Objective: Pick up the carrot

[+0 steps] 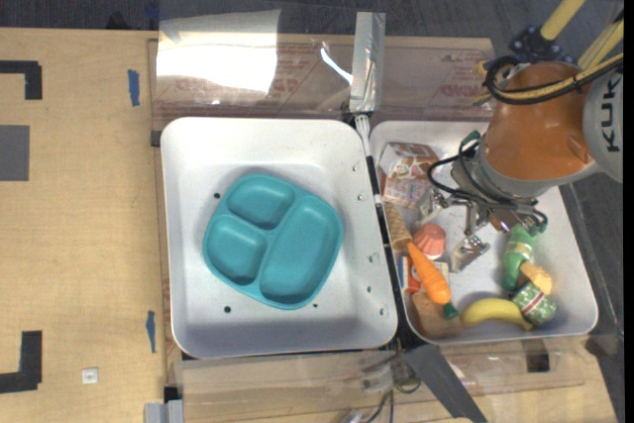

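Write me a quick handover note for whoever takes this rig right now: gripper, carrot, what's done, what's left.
Gripper: hanging over the right bin, nothing seen between its fingers.
Carrot: lying in the right bin near its left wall, left of the gripper, beside a banana and a green bottle.
Blue plate: in the left bin.
Done: arm is over the correct bin.
Left: reach the carrot, grip, lift.

left bin [188, 163]: teal divided plate [272, 240] | right bin [580, 297]: banana [495, 312], green bottle [516, 253]
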Available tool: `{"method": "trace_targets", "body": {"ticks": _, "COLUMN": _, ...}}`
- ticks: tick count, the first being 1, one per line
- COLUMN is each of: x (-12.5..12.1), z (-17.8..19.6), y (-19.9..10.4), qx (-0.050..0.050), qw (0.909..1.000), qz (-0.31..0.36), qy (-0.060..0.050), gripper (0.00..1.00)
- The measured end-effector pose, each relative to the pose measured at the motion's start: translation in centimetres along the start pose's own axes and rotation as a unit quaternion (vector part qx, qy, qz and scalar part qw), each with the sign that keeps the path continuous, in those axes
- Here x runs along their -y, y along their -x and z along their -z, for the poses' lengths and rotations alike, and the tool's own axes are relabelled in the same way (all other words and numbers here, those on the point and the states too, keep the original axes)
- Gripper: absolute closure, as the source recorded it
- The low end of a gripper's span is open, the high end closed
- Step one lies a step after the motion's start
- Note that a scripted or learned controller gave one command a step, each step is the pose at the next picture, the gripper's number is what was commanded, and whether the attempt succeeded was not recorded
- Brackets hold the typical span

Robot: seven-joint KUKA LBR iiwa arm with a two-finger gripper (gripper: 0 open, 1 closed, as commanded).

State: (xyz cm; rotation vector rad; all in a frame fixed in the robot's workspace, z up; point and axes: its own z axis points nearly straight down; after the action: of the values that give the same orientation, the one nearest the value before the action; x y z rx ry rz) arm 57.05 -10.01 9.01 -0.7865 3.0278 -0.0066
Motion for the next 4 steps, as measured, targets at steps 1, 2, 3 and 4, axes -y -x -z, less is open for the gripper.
{"method": "trace_targets", "body": {"ticks": 1, "x": -3.6, "z": 0.1, "y": -5.2, "qx": 0.001, "qw": 0.9993, "qz": -0.038, "qy": -0.001, "gripper": 0.00}}
{"method": "trace_targets", "body": {"ticks": 2, "x": -2.0, "z": 4.1, "y": -8.1, "qx": -0.002, "qw": 0.9969, "qz": -0.079, "qy": 0.001, "gripper": 0.00}}
{"method": "trace_targets", "body": {"ticks": 3, "x": -1.3, "z": 0.1, "y": -6.7, "qx": 0.000, "qw": 0.9965, "qz": -0.084, "qy": 0.000, "gripper": 0.00}}
{"method": "trace_targets", "body": {"ticks": 4, "x": 1.3, "z": 0.1, "y": -9.3, "qx": 0.003, "qw": 0.9817, "qz": -0.190, "qy": -0.001, "gripper": 0.00}}
